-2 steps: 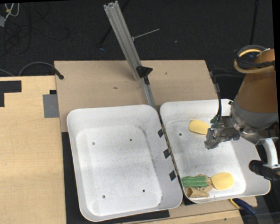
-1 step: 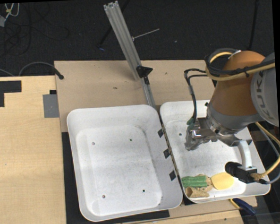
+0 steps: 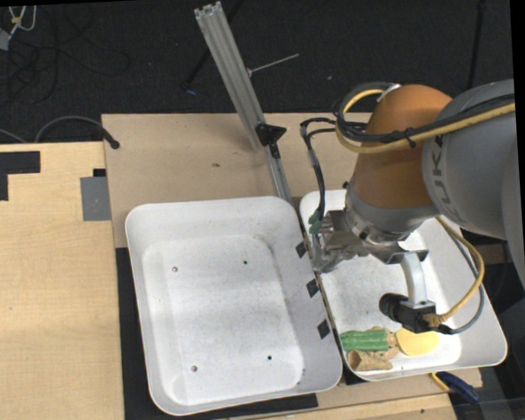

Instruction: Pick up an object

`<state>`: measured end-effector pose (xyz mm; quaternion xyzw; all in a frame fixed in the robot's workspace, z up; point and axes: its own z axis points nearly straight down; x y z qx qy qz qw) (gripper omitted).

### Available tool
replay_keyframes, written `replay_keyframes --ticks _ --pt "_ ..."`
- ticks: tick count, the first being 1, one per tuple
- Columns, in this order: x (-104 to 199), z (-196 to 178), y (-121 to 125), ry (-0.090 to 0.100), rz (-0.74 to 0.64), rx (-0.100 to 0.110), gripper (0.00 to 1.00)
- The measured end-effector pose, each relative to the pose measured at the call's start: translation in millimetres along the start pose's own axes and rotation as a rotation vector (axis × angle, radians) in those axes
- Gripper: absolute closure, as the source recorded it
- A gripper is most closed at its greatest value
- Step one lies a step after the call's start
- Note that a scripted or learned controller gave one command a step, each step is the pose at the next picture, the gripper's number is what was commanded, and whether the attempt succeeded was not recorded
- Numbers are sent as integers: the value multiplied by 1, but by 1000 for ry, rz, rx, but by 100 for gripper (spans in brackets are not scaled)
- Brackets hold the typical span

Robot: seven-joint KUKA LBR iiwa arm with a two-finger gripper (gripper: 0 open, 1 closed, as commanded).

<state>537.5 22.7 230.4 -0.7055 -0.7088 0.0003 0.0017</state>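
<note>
- Two shallow white plastic bins are sitting side by side on the bench: the left bin [image 3: 159,255] and the right bin [image 3: 475,343].
- Three small objects are lying bunched at the near end of the right bin: one green, ridged object [image 3: 364,339], one yellow rounded object [image 3: 419,342] and one tan, lumpy object [image 3: 373,359].
- One grey arm with an orange band [image 3: 405,143] is reaching over the right bin.
- One long grey ribbed metal bar [image 3: 237,82] is slanting up from between the bins.
- Four small dark dots are showing on the floor of the left bin.
- Three small black clips [image 3: 312,287] are sitting along the edge where the bins meet.
</note>
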Motion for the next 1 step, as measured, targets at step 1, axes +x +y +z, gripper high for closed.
replay_keyframes --ticks 1 --pt "51 -1 -4 -2 3 1 100"
